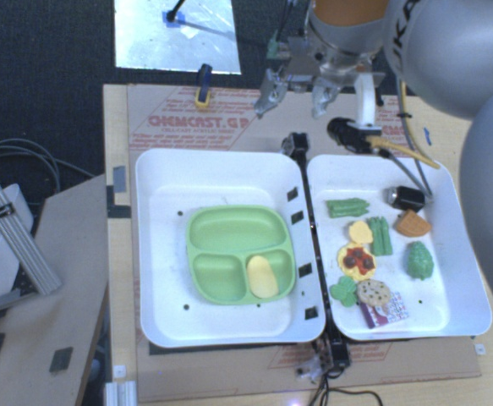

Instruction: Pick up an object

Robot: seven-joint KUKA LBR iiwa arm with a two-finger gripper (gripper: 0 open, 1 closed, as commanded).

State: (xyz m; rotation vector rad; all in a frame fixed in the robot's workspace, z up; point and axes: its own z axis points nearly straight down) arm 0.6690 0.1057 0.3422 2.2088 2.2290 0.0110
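Jaws (297,100) spread, gripping nothing, above bins; yellow, perhaps banana-shaped, piece (263,276) lies in green tray (221,235).

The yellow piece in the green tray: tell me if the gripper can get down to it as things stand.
Probably yes. The yellow piece lies alone in a compartment of the green tray, nothing over it. The gripper hangs open beyond the bins, holding nothing.

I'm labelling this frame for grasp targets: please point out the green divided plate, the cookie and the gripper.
green divided plate (229,231): camera view, bare floor of its top compartment.
cookie (372,292): camera view, middle of its top face.
gripper (295,102): camera view, midway between its fingertips.
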